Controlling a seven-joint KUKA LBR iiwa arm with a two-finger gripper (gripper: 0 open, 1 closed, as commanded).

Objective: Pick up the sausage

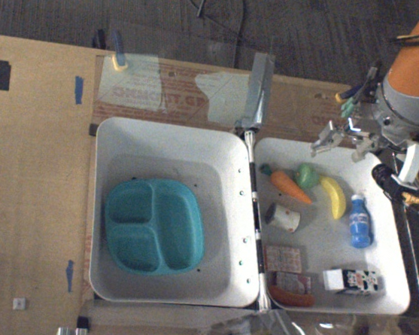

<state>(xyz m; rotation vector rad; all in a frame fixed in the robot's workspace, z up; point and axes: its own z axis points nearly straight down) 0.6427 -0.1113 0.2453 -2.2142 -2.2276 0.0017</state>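
— Sausage [291,296] first: where does it lie?
— Lower left corner of the right bin [392,223], against the front wall, just below a brown packet [283,258].
— And the gripper [345,140]?
— Upper right of the frame, over the bin's back rim, fingers seemingly spread, nothing between them. Approach step; next it must cross the bin and descend.

bins [115,136]: glossy white plastic | tray [154,224]: matt teal plastic

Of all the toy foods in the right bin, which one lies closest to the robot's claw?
The yellow banana. It lies just below the gripper at the bin's far end, while the sausage sits at the opposite, near edge.
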